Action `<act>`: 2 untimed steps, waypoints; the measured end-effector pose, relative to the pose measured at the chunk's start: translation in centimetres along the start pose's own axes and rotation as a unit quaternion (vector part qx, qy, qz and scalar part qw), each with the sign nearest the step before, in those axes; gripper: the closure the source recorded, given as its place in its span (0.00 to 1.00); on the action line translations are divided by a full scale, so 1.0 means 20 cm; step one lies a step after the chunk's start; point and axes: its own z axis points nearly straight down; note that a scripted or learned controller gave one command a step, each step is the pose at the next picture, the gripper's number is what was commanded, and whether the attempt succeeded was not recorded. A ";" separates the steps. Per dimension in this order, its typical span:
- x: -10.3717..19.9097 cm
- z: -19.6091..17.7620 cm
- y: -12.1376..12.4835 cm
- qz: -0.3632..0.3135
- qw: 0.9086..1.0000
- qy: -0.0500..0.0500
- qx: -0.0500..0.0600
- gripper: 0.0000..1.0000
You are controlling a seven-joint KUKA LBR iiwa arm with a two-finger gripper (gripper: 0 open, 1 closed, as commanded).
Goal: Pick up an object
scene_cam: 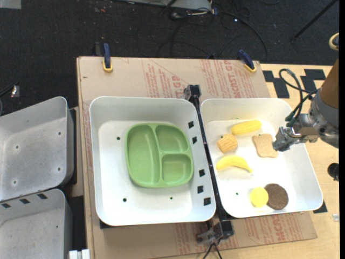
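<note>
**Gripper over the right bin, beside the toast**

The gripper (281, 141) hung at the three o'clock side of the right bin (302, 169), just beside a tan toast slice (264, 145). Toward nine o'clock lay a corn cob (246, 127), a waffle piece (227, 143) and a banana (233, 163). At six o'clock a yellow disc (259, 197) touched a brown cookie (276, 196). The left bin (108, 144) held a green divided plate (159, 155).

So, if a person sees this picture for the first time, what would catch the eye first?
Probably the green divided plate, alone in the left bin. Next, the food items in the right bin: a corn cob, a banana, a toast slice, and a yellow disc touching a brown one. The gripper is low beside the toast, at the bin's right side.
</note>
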 end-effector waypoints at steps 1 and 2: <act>0.00 -0.08 0.01 0.000 1.000 0.001 0.002 1.00; 0.25 0.01 0.00 -0.003 1.000 0.002 0.004 1.00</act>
